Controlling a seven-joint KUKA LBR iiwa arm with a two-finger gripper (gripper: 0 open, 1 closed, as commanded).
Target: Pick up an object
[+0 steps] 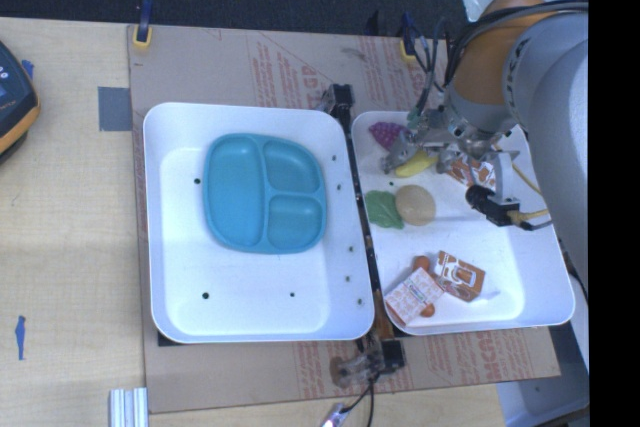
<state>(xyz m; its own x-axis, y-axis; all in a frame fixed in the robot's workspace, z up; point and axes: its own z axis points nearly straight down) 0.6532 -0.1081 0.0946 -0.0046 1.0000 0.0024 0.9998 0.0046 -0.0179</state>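
Note:
My gripper (408, 153) is low in the back of the right bin (540, 300), right over a yellow banana-shaped piece (414, 166). A purple piece (385, 131) lies just to its left. In front of them rest a green leaf-like piece (383, 209) and a tan round piece (416, 205), touching each other. Two flat packets, an orange-brown one (458, 276) and a white-and-red one (413, 296), lie near the bin's front. Whether the banana is between the fingers is hidden by the wrist.
The left bin (170, 215) holds a blue divided plate (265, 192). Another orange packet (478, 170) lies under the wrist at the right bin's back right. The grey arm covers that bin's right side.

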